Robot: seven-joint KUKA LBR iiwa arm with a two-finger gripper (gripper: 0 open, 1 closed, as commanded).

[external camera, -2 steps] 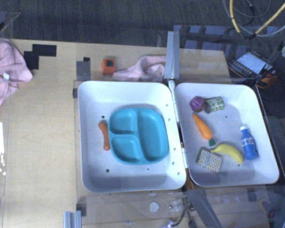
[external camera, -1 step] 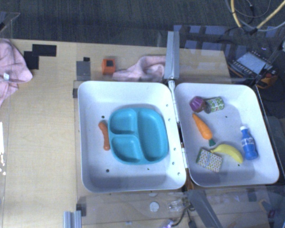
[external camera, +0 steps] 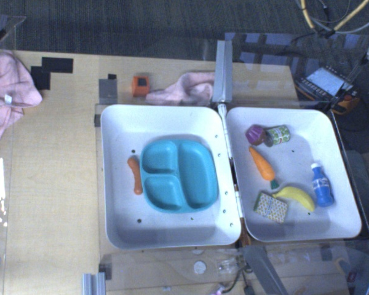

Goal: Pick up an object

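Observation:
The right bin [external camera: 338, 165] holds an orange carrot [external camera: 262, 163], a yellow banana [external camera: 296, 196], a blue bottle with a white cap [external camera: 321, 185], a patterned sponge pad [external camera: 271, 207], a purple cup [external camera: 255, 134] and a small green can [external camera: 278, 134] lying on its side. In the left bin [external camera: 117, 165] sit a blue divided plate [external camera: 179, 174] and a thin orange sausage-like piece [external camera: 135, 174] to its left.
A pink cloth [external camera: 183, 90] and a small orange block [external camera: 140, 85] lie on the bench behind the left bin. Another pink cloth [external camera: 9, 94] hangs at the far left. A metal divider post [external camera: 220, 72] stands between the bins at the back.

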